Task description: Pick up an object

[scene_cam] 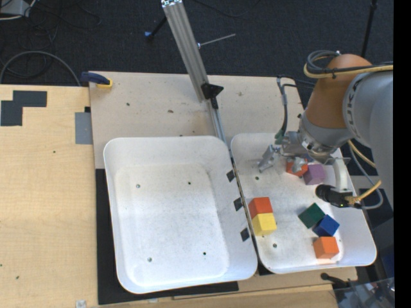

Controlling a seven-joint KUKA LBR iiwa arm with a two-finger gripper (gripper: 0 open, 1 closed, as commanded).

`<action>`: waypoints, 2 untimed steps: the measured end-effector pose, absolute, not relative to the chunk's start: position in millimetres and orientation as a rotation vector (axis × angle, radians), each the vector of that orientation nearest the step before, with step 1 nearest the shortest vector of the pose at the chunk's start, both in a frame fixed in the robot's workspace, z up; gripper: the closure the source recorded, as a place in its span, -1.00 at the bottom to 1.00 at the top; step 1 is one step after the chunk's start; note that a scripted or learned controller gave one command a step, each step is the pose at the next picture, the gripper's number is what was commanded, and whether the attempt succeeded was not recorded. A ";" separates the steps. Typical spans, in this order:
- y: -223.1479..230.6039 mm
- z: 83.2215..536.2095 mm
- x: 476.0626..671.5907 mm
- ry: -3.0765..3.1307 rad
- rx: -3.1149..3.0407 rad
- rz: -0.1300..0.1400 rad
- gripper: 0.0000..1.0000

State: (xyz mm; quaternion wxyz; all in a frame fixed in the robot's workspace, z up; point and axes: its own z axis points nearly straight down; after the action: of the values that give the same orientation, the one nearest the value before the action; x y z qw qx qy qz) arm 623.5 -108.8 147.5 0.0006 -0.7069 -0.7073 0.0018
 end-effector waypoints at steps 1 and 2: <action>-19.3 192.0 555.1 -2.223 -2.210 0.002 -1.00; 12.3 190.1 613.1 -2.225 -2.219 -0.001 -1.00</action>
State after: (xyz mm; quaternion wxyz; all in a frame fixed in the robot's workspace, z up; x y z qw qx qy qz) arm 613.1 12.3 190.1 -0.0002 -0.7061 -0.7081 -0.0003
